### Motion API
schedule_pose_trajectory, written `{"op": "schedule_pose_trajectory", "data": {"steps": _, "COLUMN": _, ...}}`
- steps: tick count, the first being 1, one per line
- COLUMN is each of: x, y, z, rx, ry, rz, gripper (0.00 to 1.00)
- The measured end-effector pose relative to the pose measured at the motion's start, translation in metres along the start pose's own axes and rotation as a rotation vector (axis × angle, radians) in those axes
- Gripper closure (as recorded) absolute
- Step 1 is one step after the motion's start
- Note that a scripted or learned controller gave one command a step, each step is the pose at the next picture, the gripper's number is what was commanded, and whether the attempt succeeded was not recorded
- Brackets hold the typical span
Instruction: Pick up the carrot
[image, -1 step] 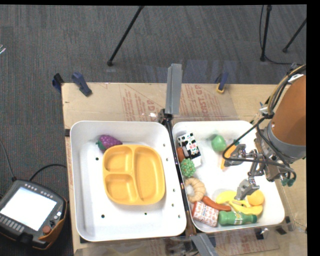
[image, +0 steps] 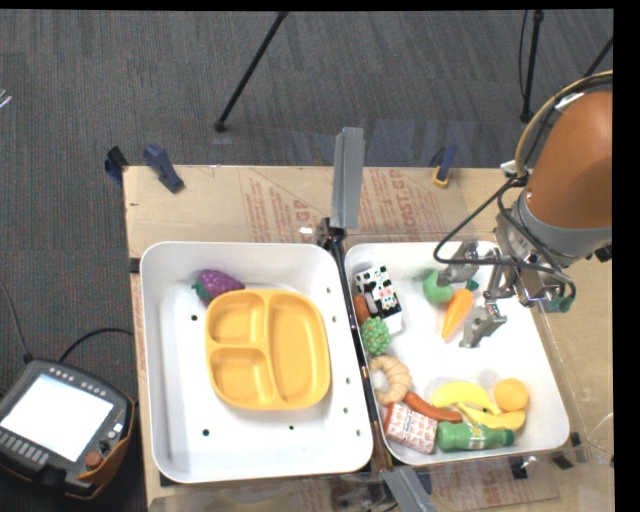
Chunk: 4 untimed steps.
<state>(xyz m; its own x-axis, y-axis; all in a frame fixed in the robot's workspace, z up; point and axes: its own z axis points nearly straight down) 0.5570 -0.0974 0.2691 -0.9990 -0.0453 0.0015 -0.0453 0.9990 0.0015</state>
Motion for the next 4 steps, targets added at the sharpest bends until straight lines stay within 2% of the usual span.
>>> {"op": "schedule_pose_trajectory", "data": {"steps": 1, "x": -0.083, "y": -0.040, "z": 0.139, "rx": -0.005, "ry": 0.009, "rz": -0.217, "gripper": 0.00}}
{"op": "schedule_pose_trajectory", "data": {"steps": 2, "x": -0.083, "y": -0.086, "z": 0.184, "rx": -0.001, "ry": 0.001, "rz": -0.187, "gripper": 0.00}}
{"op": "schedule_pose_trajectory", "data": {"steps": 3, "x": -0.038, "y": -0.071, "z": 0.181, "rx": 0.000, "ry": -0.004, "rz": -0.025, "gripper": 0.00}}
{"op": "schedule_pose_trajectory", "data": {"steps": 4, "x": -0.041, "y": -0.069, "z": 0.170, "rx": 0.000, "ry": -0.009, "rz": -0.029, "gripper": 1.00}}
